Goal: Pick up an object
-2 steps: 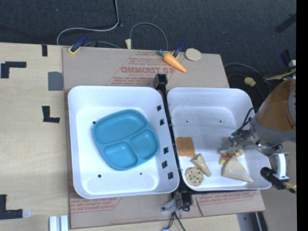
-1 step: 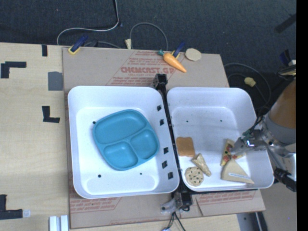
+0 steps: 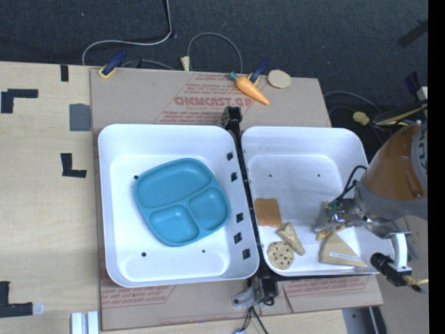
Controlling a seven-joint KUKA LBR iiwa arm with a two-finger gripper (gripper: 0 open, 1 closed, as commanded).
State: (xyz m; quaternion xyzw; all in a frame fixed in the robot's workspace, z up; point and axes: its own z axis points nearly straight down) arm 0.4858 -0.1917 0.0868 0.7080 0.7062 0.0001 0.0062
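Cheese wedge (image 3: 341, 250) lies in the near right corner of the right bin (image 3: 299, 141), and my gripper (image 3: 332, 218) hangs just above its upper edge. Red letters on the cardboard (image 3: 201, 99) are too blurred to read. My arm (image 3: 396, 176) reaches in from the right, bent down into the bin. How the jaws stand, I cannot tell.

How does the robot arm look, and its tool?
The arm is bulky and rounded, grey with a broad orange band above the wrist. The tool at its tip is small, dark metal, with thin cables around it. A white bracket with a black knob sits below.
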